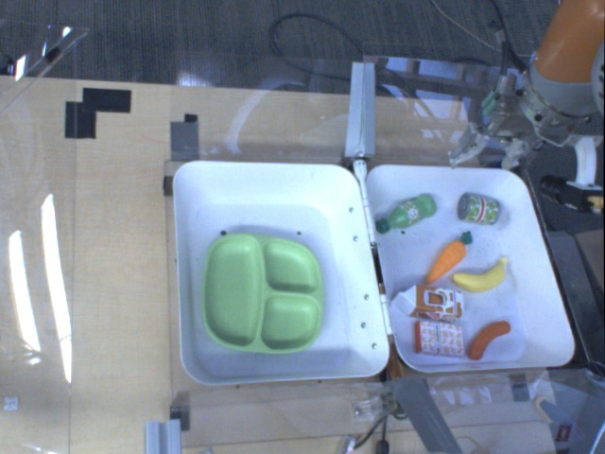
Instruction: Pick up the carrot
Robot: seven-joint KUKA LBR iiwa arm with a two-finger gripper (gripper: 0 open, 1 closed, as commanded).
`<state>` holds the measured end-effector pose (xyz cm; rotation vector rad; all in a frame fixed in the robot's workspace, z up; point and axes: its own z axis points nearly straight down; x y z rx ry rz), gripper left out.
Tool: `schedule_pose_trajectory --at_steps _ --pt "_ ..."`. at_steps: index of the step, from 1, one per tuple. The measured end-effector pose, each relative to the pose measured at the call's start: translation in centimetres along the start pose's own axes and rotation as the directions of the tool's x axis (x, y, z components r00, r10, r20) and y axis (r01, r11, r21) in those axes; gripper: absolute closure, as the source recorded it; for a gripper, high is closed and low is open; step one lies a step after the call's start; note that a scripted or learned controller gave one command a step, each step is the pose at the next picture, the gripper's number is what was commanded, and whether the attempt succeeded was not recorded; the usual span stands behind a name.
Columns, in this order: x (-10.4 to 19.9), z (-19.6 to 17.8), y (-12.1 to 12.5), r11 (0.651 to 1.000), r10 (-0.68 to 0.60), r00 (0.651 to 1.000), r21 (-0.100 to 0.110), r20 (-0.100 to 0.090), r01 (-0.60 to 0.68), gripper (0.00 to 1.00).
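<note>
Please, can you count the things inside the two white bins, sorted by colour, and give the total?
Green: 3, the divided plate, the bottle, the can
Orange: 1, the carrot
Yellow: 1, the banana
Red-brown: 1, the sausage
Orange and white: 2, the cartons
Total: 8

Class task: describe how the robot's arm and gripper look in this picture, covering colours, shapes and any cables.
The arm has a rounded orange band above a grey, ring-shaped wrist. Below it sits the gripper, a cluttered metallic grey assembly with thin silvery prongs. A thin dark cable loops across the floor toward the wrist.
</note>
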<state>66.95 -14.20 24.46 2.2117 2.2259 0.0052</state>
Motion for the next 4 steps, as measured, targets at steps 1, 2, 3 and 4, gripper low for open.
schedule_pose_trajectory --at_steps 1,2,3,4 --pt "-2.6 10.5 -9.0 0.994 -0.106 0.994 0.002 0.000 0.106 0.00" --pt "-1.4 15.7 -6.5 0.998 -0.056 0.998 -0.004 0.000 0.056 0.00" --pt "-1.2 14.3 -6.2 0.998 -0.059 0.998 -0.013 0.001 0.059 1.00" --pt "4.5 3.5 -2.9 0.971 -0.238 0.971 -0.003 0.000 0.238 1.00"
